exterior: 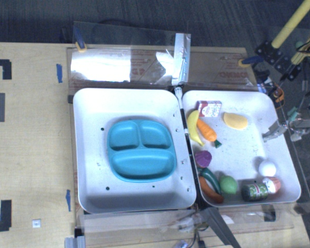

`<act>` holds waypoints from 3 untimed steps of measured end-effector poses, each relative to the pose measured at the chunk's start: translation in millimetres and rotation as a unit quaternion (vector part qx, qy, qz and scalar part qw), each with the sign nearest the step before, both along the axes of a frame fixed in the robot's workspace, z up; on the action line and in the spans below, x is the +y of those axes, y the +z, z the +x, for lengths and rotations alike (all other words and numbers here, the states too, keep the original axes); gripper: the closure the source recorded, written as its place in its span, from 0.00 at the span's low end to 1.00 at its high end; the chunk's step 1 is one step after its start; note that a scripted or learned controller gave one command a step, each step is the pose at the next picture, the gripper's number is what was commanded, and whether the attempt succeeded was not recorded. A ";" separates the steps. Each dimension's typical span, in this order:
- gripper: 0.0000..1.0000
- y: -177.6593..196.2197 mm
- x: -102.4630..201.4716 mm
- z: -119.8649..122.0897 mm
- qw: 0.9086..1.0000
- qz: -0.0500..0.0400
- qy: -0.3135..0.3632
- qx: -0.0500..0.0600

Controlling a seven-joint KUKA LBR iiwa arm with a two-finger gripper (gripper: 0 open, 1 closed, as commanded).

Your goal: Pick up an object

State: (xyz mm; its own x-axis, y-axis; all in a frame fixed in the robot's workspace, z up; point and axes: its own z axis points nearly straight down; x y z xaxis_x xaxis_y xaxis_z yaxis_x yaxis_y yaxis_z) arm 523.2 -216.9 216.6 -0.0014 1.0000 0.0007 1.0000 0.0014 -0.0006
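Where toys crowd, right bin (279, 154)

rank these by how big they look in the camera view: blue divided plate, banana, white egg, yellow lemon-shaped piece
1. blue divided plate, by far the largest
2. banana
3. yellow lemon-shaped piece
4. white egg, smallest

The banana is partly covered by the carrot, so its lead over the yellow piece is less sure.

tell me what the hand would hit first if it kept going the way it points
Most likely the bare floor of the right bin: the hand sits by its right wall, angled down and left. Depth is unclear.
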 end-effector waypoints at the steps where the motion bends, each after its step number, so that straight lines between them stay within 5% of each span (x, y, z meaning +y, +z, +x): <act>1: 0.00 -66.6 71.7 6.4 0.998 0.001 0.066 0.001; 2: 0.00 -129.4 117.9 58.5 0.985 -0.001 0.170 -0.003; 3: 1.00 -117.0 118.0 60.8 0.985 -0.002 0.170 -0.007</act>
